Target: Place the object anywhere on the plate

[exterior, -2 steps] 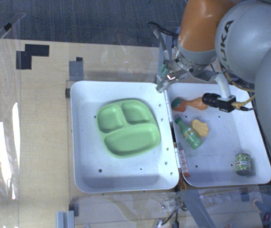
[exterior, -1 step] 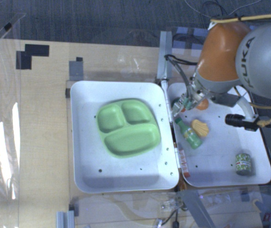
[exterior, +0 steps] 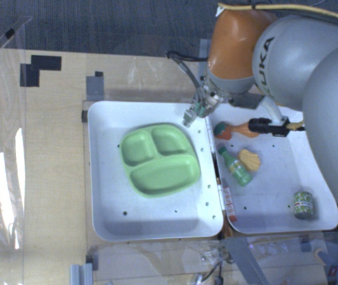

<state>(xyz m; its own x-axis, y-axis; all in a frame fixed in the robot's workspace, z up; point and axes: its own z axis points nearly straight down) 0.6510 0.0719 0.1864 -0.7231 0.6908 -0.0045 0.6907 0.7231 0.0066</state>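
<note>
Camera view, above the bench: my gripper (exterior: pixel 194 115) hangs over the top right corner of the left bin (exterior: pixel 107 212), just beside the green divided plate (exterior: pixel 160 159); whether it is apart or together I cannot tell. Nothing lies on the plate. The candidates, a green bottle (exterior: pixel 235 167), a yellow piece (exterior: pixel 250 159), an orange-handled tool (exterior: pixel 244 129) and a small can (exterior: pixel 303 204), lie in the right bin (exterior: pixel 276 221), so picking and placing both remain, by my reading.

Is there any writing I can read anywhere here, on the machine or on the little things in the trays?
"KUKA" in part: the letters "UKA" run up the grey arm.
Small can: its label is too blurred to read.
Green bottle: its label is too small to read.
</note>
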